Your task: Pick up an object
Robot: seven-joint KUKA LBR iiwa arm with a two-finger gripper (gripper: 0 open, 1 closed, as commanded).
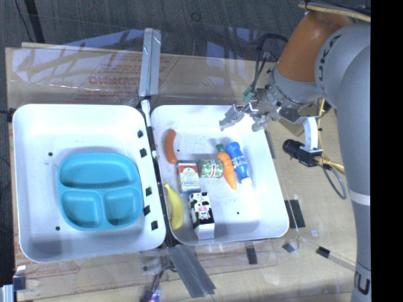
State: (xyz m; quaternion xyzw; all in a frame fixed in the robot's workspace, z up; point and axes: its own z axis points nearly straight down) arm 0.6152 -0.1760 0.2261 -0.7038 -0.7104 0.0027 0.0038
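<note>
The right bin [264, 212] holds several small items: a sausage [170, 146], a blue bottle [237, 160], a carrot [227, 169], a green can [210, 168], a small red and white carton [187, 176], a banana [175, 207] and a cow-print milk carton [202, 211]. My gripper [243, 117] hangs above the bin's far right part, over bare floor just beyond the bottle and carrot. Its two fingers stand apart with nothing between them.
The left bin [38, 168] carries a blue divided tray [99, 189]. A metal divider bar [150, 61] stands between the bins at the back. The arm's grey body and cables [315, 143] overhang the right bin's right rim.
</note>
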